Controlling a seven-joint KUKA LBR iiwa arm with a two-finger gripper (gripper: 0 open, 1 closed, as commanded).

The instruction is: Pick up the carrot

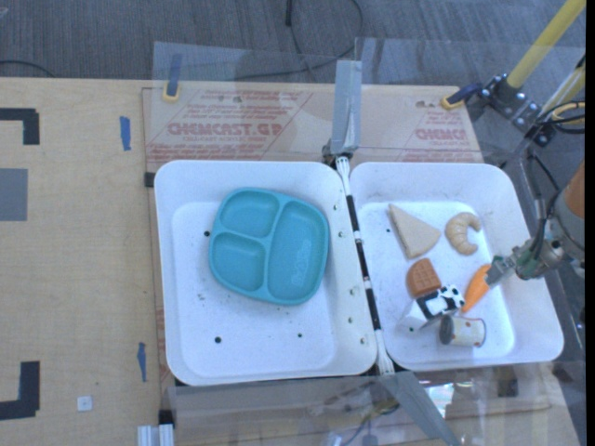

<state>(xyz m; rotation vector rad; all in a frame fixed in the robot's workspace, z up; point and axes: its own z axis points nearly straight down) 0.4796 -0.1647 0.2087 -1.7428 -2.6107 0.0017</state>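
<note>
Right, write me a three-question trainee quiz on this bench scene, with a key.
1. True or false: the turquoise three-compartment plastic plate lies in the left white bin.
2. What pale curved pastry lies beside the tan wedge in the right white bin? A) croissant B) doughnut C) pretzel
3. Fill in: the two-finger gripper sits at the small orange carrot's ____ end.

Key: 1 true; 2 A, the croissant; 3 upper right.

Red "CHEMCAST GP" print — repeated, partly legible — on clear sheet [244,124]
</note>
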